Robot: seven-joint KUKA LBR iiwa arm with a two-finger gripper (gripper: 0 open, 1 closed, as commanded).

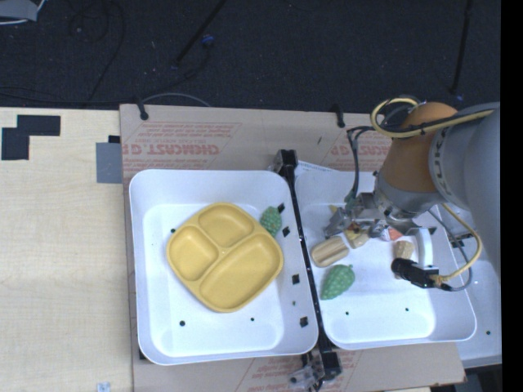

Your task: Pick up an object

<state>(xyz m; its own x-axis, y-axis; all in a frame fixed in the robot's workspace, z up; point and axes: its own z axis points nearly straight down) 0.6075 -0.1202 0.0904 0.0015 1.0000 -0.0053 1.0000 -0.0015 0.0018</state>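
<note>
My gripper (353, 223) is low in the right bin (384, 329), near its upper middle, under the orange-banded wrist. A tan bread-like roll (329, 251) lies just below and left of it. A small cream and yellow piece (357, 238) sits right at the fingertips; whether it is gripped I cannot tell. A green bumpy toy (337, 282) rests below the roll. In the left bin (155, 317) a yellow divided plate (225, 256) lies in the middle, with a small green toy (270, 219) at its upper right edge.
A small red and white object (394, 233) and a tan piece (403, 249) lie beside the wrist on the right. A black cable end (413, 273) hangs over the right bin. A black divider (298, 251) runs between the bins.
</note>
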